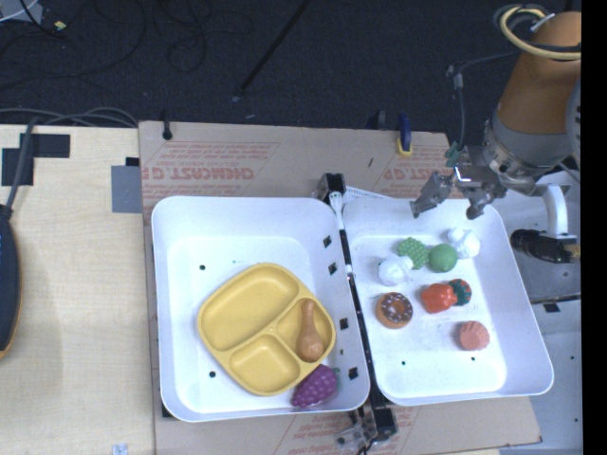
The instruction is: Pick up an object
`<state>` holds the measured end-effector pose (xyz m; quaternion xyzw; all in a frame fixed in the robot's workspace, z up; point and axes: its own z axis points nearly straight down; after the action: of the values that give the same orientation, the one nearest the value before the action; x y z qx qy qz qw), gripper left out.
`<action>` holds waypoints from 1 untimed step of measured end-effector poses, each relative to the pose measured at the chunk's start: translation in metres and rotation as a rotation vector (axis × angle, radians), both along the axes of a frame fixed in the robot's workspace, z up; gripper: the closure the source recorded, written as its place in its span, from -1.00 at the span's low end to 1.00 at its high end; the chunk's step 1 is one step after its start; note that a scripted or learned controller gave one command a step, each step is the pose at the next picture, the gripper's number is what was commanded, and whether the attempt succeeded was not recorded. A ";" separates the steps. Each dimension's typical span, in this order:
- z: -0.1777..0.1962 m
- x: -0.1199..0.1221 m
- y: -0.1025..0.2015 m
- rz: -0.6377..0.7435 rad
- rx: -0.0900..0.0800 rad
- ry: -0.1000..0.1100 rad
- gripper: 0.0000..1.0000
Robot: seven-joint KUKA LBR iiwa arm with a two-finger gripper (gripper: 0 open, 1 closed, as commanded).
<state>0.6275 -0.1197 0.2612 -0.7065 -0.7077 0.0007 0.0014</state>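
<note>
Since our gripper hangs with fingers apart and empty over the right bin's far rim, we judge the green ball at its six o'clock the likeliest target.

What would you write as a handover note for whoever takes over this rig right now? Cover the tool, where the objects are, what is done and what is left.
Tool: open, holding nothing, hovering over the back edge of the right bin.
Right bin: green ball, leafy green piece, two white pieces, tomato, donut, pinkish-red item.
Left bin: yellow tray with a pear in it; purple grapes beside the tray.
Done: nothing picked up yet.
Left: lower onto one object, probably one of those nearest, grip and lift.
</note>
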 end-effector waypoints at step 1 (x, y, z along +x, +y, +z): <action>0.010 0.000 0.000 0.002 0.001 0.001 1.00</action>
<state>0.6276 -0.1200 0.2711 -0.7059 -0.7083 0.0008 0.0019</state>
